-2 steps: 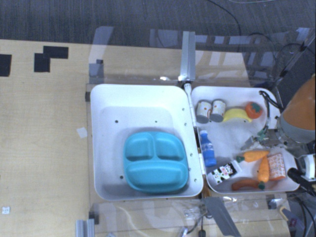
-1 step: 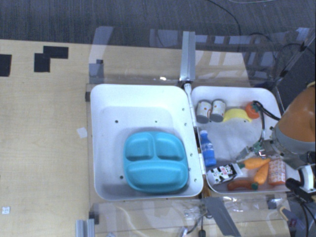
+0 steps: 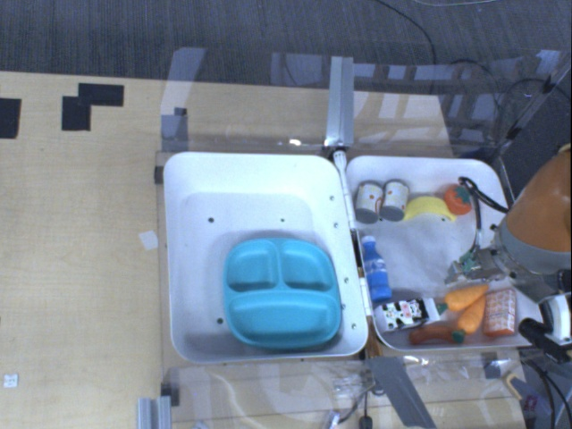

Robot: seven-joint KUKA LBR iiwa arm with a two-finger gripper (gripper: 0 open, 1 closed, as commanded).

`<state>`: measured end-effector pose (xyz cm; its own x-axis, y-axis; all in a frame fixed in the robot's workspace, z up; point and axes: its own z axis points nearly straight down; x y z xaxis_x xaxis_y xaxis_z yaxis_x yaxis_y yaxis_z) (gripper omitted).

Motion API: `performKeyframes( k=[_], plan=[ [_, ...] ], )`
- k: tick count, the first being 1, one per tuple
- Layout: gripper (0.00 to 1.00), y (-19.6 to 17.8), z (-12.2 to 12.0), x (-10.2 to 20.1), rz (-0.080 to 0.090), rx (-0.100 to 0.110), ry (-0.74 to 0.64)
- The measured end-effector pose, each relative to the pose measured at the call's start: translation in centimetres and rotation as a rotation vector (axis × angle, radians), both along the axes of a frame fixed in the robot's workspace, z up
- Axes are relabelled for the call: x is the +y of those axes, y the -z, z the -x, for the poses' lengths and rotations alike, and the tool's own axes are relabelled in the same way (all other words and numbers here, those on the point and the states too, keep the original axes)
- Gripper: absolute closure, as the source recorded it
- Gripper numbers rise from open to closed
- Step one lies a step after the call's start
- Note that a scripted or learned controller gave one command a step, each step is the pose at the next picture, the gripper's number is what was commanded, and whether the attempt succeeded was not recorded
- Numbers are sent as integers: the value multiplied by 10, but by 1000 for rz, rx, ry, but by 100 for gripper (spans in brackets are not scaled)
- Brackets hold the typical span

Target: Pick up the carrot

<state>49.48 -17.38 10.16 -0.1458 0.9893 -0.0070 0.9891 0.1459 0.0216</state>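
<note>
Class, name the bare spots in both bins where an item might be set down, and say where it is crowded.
Left bin: bare floor behind and left of the blue plate. Right bin: a bare patch between the blue bottle, lemon and carrot. Its front edge is crowded.

Arm [image 3: 542, 217] cut off at right edge; gripper [image 3: 472, 266] fingers indistinct

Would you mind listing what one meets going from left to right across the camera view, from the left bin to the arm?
Blue divided plate in the left bin → blue bottle → two grey cans → yellow fruit → carrot → orange packet → arm.
</note>
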Motion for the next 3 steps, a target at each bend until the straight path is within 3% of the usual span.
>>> performKeyframes(
  k=[1, 2, 3],
  plan=[
    [0, 0, 0, 0, 0, 0, 0],
    [0, 12, 3, -24, -2, 10, -61],
    [100, 1, 0, -21, -4, 3, -67]
  ],
)
